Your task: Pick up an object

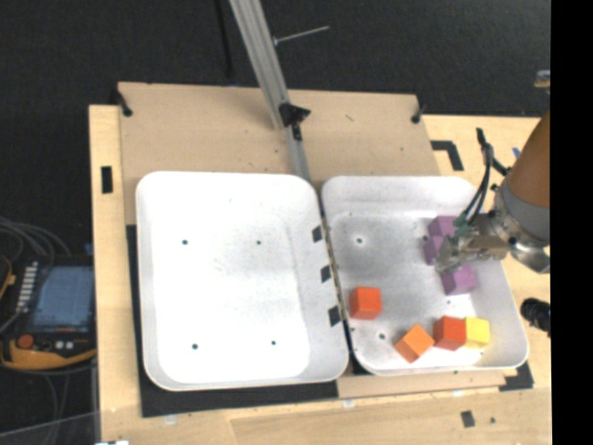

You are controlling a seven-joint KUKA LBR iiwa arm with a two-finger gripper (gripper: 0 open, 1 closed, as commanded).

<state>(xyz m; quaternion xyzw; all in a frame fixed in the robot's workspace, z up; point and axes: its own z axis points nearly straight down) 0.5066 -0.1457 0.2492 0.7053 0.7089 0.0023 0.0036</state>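
**Down among the purple blocks, with a crowded pick ahead**

I reach in from the right, and my pincer sits low over the right bin, in its right part, right at the cluster of purple blocks. One purple piece shows to the left of my fingertips, another purple block just nearer than them. Whether I am spread, pressed together or pinching one of them, I cannot tell (my own metal covers the gap from this slanted view above).

The other candidates lie well apart from me, toward the near edge of the same bin: an orange cube near the bin's left wall, an orange block, a red cube and a yellow cube, the last two touching. The left bin has nothing I could take.

My worry is the crowding. The purple pieces lie close together, so a finger may land on top of one rather than beside it, or shove a neighbour aside and twist my target out of line. A grip on a corner only would likely slip as I lift. The bin's right wall is also near my wrist, leaving little room to correct.
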